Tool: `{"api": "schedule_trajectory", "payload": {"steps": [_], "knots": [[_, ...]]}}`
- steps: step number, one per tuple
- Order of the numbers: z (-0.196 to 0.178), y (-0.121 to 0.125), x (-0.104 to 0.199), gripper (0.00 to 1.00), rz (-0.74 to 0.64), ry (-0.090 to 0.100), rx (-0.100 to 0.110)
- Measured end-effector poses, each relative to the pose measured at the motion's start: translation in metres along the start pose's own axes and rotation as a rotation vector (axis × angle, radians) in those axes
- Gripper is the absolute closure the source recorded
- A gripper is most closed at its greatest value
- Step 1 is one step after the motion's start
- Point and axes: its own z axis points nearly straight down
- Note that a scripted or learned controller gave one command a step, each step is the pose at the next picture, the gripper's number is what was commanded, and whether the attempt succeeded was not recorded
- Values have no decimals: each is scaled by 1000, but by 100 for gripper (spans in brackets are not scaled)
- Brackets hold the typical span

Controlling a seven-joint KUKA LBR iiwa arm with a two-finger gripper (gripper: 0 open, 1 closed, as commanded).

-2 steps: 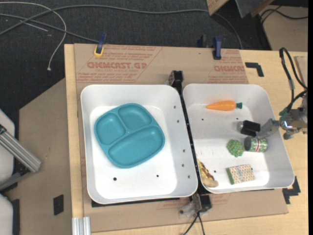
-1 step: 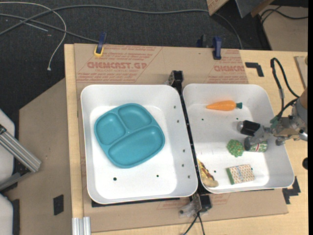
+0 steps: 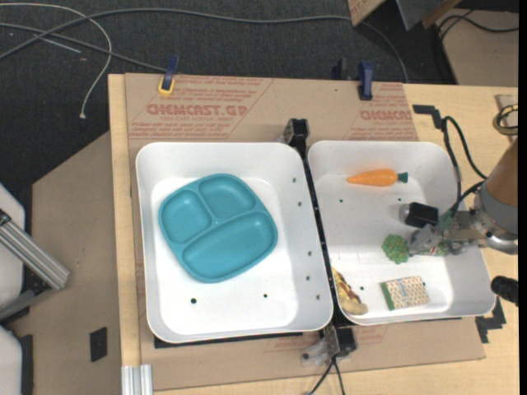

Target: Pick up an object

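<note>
In the right bin, a green broccoli-like piece lies near the middle. My gripper reaches in from the right, low over the bin floor, with its tip right beside the green piece's right side. An orange carrot lies toward the back of the same bin. A small patterned block rests near the front wall. A yellowish-brown scrap sits in the front left corner.
The left bin holds a blue divided plate. Both bins stand on a cardboard sheet held by blue clamps. The arm comes over the right bin's right wall.
</note>
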Motion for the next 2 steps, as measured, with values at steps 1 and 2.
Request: {"api": "schedule_trajectory", "payload": {"steps": [1, 2], "knots": [[-15, 1, 0, 100, 0, -2, -7], [-76, -5, 1, 100, -1, -6, -11]]}}
